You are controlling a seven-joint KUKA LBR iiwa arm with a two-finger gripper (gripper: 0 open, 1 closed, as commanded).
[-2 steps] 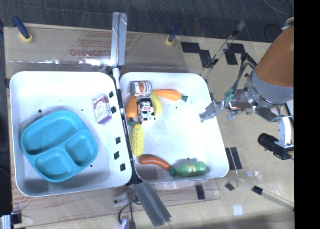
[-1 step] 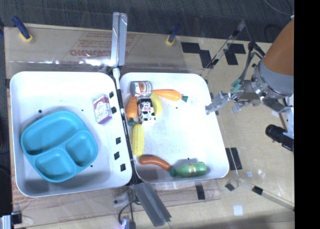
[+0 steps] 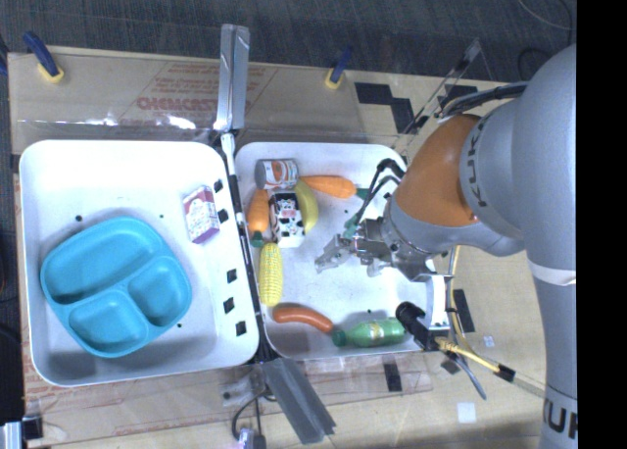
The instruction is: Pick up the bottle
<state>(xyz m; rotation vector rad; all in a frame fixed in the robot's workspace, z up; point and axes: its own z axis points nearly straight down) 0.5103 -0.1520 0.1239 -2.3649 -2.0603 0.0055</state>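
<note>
Arm (image 3: 509,173): grey w/ orange band, enters from right, over right bin (image 3: 323,334).
Gripper (image 3: 331,255): low over right bin's middle, above bare white floor; fingers spread, nothing btwn them.
Bottle (image 3: 370,333): green, lying on its side at right bin's near edge, just right of sausage (image 3: 302,317); apart from gripper.
Right bin, other items: can (image 3: 276,173), carrot (image 3: 329,185), banana (image 3: 308,206), corn cob (image 3: 269,274), black-white toy (image 3: 286,218).
Left bin (image 3: 59,163): blue divided plate (image 3: 113,285), small carton (image 3: 200,214) nr divider.
</note>
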